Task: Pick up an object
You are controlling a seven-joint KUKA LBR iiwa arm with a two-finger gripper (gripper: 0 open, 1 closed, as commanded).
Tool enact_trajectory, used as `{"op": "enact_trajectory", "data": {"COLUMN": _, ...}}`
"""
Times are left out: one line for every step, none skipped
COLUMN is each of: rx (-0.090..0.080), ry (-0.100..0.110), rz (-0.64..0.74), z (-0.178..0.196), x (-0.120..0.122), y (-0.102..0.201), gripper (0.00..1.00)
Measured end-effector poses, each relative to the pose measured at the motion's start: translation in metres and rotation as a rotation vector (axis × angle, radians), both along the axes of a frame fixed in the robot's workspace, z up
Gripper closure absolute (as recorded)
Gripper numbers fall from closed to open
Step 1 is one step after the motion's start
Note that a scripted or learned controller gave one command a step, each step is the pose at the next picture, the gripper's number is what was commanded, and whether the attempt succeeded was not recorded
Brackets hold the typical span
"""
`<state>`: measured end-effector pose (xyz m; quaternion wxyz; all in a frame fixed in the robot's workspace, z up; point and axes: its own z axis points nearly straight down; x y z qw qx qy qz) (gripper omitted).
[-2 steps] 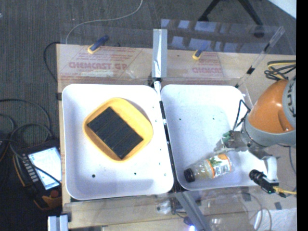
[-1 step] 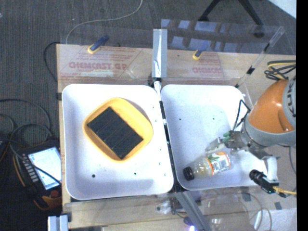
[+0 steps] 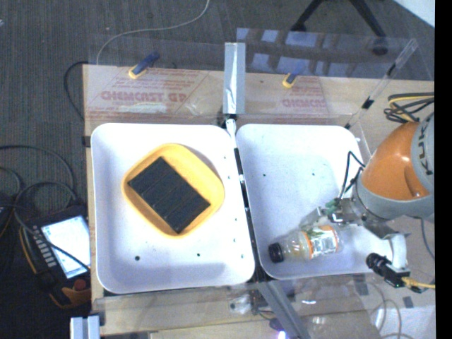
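Started well to the left of the right bin (image 3: 296, 154), down on the dark floor: saw a small device with a lit screen (image 3: 60, 246) among loose black cables.

Found the left bin (image 3: 106, 189) next, set edge to edge against the right bin's left wall. Noted in it a shallow yellow dish (image 3: 208, 171), and on that dish a dark ribbed rectangular slab (image 3: 168, 193), turned at a slant and covering most of the dish's middle.

Saw a grey upright post (image 3: 234, 76) just behind the right bin's far left corner, with one yellow clamp (image 3: 143, 64) on the clear sheet well left of that corner and another yellow clamp (image 3: 289, 80) behind the bin's far rim.

Found inside the right bin, close to its near wall, a clear plastic bottle (image 3: 311, 244) lying on its side. Made out a dark cap pointing toward the bin's left wall, amber liquid inside and a pale label round the body.

Saw the gripper (image 3: 333, 214) low over the right bin's near right part, just above the bottle's base end and very close to it. Could not tell whether it touched the bottle, nor whether the jaws stood apart or together. Saw nothing clearly held between them.

Ended at the arm (image 3: 399, 168), grey with its orange band, leaning in over the right bin's right wall.
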<state>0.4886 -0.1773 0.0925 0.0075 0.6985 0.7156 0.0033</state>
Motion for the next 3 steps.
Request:
{"op": "enact_trajectory", "data": {"rx": 0.002, "ry": -0.004, "rz": 0.001, "z": 0.010, "x": 0.002, "y": 0.001, "gripper": 1.00}}
{"op": "enact_trajectory", "data": {"rx": 0.002, "ry": -0.004, "rz": 0.002, "z": 0.010, "x": 0.002, "y": 0.001, "gripper": 0.00}}
{"op": "enact_trajectory", "data": {"rx": -0.005, "ry": -0.002, "rz": 0.002, "z": 0.000, "x": 0.000, "y": 0.022, "gripper": 0.00}}
